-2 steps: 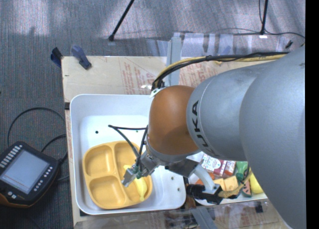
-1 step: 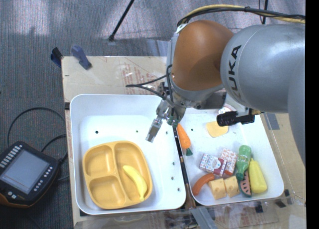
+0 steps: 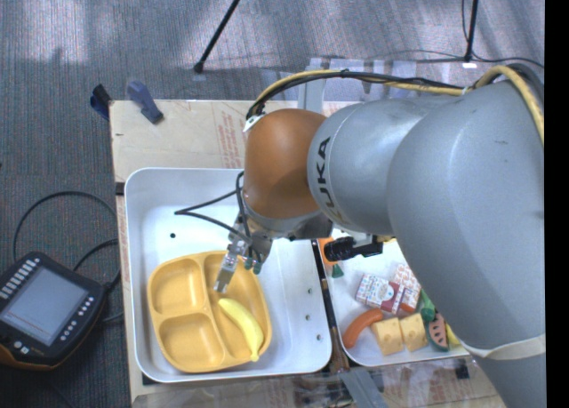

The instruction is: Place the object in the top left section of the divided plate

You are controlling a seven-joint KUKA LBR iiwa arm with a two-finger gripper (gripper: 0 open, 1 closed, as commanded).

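A yellow divided plate (image 3: 178,295) lies in the left white bin (image 3: 147,211). A yellow banana (image 3: 244,326) rests in the plate's long right section. The top left section and the lower left section hold nothing. My gripper (image 3: 233,271) hangs just over the plate's upper right rim, above the banana's upper end and to the right of the top left section. No object shows in the gripper. The large grey arm with its orange band (image 3: 284,171) hides the bin's back right part.
The right bin (image 3: 342,344) holds toy food: an orange sausage-like piece (image 3: 357,326), cheese blocks (image 3: 400,333), a watermelon slice (image 3: 436,331), pink-and-white boxes (image 3: 388,289). A teach pendant (image 3: 44,308) lies on the floor at left. A blue clamp (image 3: 142,100) sits at the bench's back left corner.
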